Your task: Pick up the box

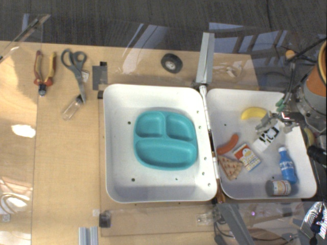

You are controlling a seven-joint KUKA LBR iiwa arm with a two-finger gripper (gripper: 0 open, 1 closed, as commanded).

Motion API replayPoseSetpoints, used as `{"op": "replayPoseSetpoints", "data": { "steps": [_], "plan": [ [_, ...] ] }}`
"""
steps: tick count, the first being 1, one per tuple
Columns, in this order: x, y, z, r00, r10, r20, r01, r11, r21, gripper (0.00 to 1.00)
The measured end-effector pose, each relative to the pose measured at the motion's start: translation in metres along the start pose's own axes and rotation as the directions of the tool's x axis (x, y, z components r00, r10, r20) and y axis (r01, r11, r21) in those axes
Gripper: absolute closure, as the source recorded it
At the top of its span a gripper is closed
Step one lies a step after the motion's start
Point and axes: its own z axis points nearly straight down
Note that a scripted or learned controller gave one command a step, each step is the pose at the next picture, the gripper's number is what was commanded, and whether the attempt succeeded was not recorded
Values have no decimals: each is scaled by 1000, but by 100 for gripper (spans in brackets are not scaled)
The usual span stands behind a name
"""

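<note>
The box (247, 157) is small, orange and white, and lies flat in the right bin (225, 101) near its lower left. It sits between a waffle (230, 167) and the bin's middle. My gripper (267, 130) hangs over the right bin, up and to the right of the box and apart from it. It is open with nothing between its fingers. The arm comes in from the right edge, with its orange band (321, 65) showing there.
Also in the right bin are a banana (253, 113), a sausage (228, 143), a blue bottle (287, 165) and a can (279, 188). The left bin (117, 137) holds a teal divided tray (165, 139). Scissors (76, 70), pliers (43, 71) and a tape roll (171, 63) lie on the bench.
</note>
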Motion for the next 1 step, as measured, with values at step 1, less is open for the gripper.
{"op": "replayPoseSetpoints", "data": {
  "steps": [1],
  "plan": [
    [21,-44,120,954,-298,0,298,954,-2,0]
  ]
}}
